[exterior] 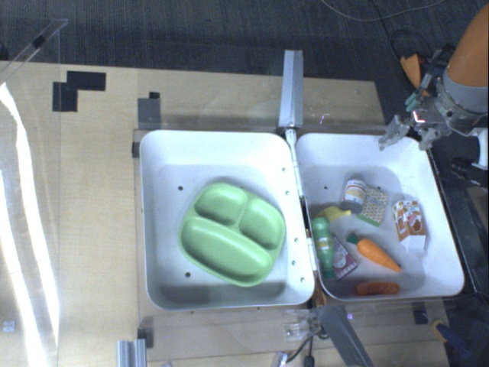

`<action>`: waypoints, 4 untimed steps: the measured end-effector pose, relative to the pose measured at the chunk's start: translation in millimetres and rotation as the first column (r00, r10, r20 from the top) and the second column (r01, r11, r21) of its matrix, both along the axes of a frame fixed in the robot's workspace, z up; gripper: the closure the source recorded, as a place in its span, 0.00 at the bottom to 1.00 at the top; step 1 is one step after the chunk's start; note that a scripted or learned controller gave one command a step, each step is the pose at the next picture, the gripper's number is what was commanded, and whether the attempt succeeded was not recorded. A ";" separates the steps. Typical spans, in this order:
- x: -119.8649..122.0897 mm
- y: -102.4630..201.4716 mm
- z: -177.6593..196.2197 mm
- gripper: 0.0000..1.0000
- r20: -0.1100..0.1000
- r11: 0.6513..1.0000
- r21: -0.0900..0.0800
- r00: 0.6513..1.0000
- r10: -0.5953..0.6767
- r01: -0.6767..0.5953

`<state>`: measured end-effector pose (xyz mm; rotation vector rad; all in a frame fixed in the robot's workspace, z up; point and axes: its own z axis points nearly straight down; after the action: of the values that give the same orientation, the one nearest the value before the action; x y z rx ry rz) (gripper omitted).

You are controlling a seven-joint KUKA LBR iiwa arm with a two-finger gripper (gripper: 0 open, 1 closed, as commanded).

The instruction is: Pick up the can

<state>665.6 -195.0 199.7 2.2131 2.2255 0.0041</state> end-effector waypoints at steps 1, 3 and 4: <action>5.5 -9.1 16.2 0.00 0.002 0.978 -0.003 0.978 0.210 -0.210; 5.2 91.8 -83.4 0.00 0.002 0.996 0.000 0.996 0.092 -0.092; -12.2 81.3 -99.5 0.00 0.001 0.982 -0.001 0.982 0.188 -0.188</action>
<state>653.4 -113.7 100.2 1.9921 2.4241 0.0053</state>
